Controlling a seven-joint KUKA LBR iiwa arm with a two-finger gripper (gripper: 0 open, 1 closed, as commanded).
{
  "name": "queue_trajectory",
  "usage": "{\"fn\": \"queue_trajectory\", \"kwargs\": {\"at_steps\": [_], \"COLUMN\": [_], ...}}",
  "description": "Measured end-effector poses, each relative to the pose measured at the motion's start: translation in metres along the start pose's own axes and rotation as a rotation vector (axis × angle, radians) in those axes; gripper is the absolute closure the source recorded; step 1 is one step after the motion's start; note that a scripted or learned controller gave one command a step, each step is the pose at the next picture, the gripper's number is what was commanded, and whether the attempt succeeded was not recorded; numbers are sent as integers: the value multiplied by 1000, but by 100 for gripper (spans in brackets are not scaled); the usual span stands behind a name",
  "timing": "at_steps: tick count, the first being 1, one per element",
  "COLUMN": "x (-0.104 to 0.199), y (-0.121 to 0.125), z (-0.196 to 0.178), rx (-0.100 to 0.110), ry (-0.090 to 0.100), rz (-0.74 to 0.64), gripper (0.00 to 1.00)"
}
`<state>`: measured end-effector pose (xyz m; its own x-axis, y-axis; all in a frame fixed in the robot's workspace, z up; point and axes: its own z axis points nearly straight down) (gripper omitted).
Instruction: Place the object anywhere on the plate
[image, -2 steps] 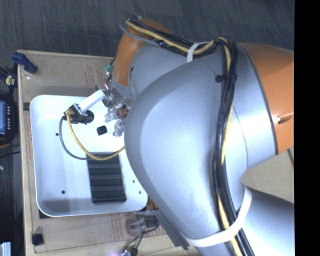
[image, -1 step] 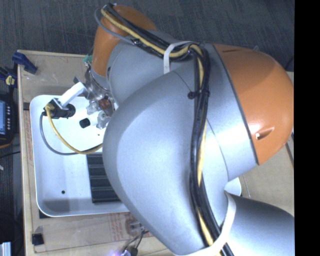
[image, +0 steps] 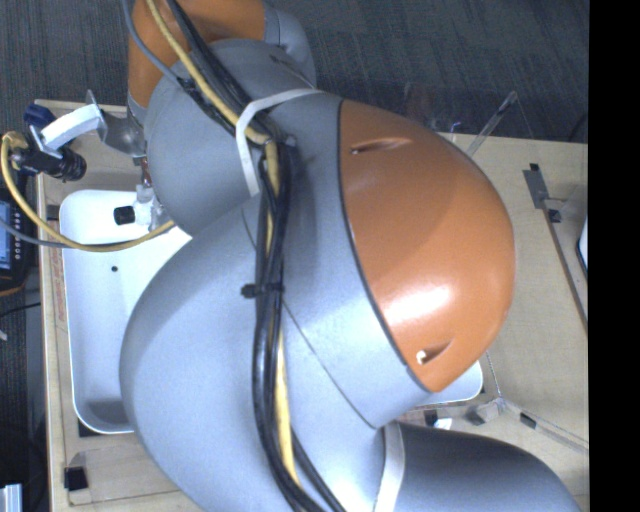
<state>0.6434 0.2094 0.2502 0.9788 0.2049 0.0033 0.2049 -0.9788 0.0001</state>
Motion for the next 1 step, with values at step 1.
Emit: {"fn": "queue_trajectory", "kwargs": {"at_steps": [1], "x": [1], "y": [15], "z": [-39], "rx": [-3], "ry": [-1], "rz": [1], "gripper": [100]}}
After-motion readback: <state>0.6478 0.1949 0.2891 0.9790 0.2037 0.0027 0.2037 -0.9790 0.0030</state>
